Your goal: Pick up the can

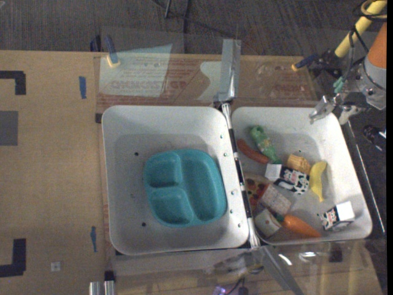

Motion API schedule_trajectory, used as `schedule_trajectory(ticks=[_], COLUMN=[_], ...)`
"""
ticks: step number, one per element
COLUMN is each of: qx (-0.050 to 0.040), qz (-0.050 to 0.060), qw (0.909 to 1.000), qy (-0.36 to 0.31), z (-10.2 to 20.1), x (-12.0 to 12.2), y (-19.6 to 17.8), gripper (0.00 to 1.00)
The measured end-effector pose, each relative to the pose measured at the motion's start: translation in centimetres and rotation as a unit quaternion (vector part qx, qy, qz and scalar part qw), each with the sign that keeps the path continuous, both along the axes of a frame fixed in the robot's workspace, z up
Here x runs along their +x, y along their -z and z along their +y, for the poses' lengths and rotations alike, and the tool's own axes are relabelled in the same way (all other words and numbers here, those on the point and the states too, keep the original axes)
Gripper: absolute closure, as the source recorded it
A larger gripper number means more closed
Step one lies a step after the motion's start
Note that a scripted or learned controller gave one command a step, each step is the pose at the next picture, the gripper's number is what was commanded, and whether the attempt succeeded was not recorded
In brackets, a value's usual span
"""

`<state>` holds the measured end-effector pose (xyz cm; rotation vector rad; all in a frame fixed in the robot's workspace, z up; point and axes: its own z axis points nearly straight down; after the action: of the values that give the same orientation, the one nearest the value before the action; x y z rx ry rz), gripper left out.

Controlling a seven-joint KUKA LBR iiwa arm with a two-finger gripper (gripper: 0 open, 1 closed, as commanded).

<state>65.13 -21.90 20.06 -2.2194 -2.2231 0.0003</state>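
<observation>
Can [266,221] lies tipped at R bin [353,183] front-left corner, hemmed by carrot [299,226] & small carton [276,198]. Gripper [328,105] hovers over far-right rim, well apart from can; finger state can't tell

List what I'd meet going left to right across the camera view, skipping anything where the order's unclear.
teal divided plate in the left bin → green bottle → yellow banana → small milk carton → gripper, above the right bin's far right corner.
</observation>
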Motion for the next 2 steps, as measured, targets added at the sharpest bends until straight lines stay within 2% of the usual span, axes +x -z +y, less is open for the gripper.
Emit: schedule_trajectory(ticks=[1, 2], qx=[-0.002, -0.0024], qz=[-0.003, -0.003], qw=[0.9986, 0.9997], qy=[-0.053, -0.024], z=[-0.3, -0.2], x=[0.7, 1.7], y=[-21.7, -23.6], gripper=[0.0, 0.0])
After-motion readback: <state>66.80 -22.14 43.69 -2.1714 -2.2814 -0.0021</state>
